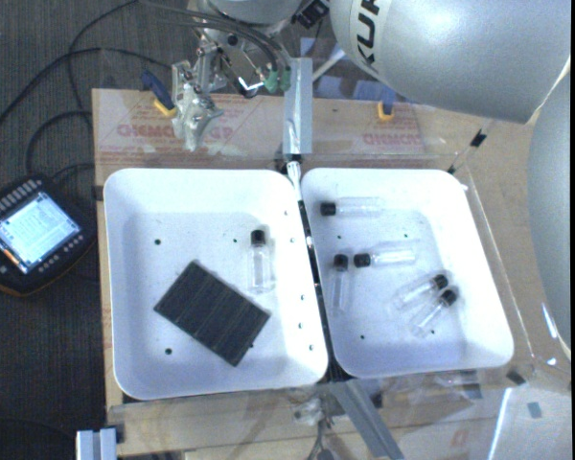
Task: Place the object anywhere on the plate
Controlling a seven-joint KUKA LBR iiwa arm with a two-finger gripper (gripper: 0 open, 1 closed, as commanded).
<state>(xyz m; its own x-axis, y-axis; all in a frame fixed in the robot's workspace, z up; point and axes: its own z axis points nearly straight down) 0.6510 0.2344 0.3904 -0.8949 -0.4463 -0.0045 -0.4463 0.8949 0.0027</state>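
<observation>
A dark square plate lies tilted in the lower part of the left bin. A clear vial with a black cap lies on the bin floor just up and right of the plate, apart from it. My gripper hangs beyond the far rim of the left bin, over the bench top, well away from both the vial and the plate. I cannot make out anything held in it.
The right bin holds several more clear, black-capped vials. A metal post stands behind the seam between the bins. A teach pendant lies left of the bench. The arm's large grey body looms over the upper right.
</observation>
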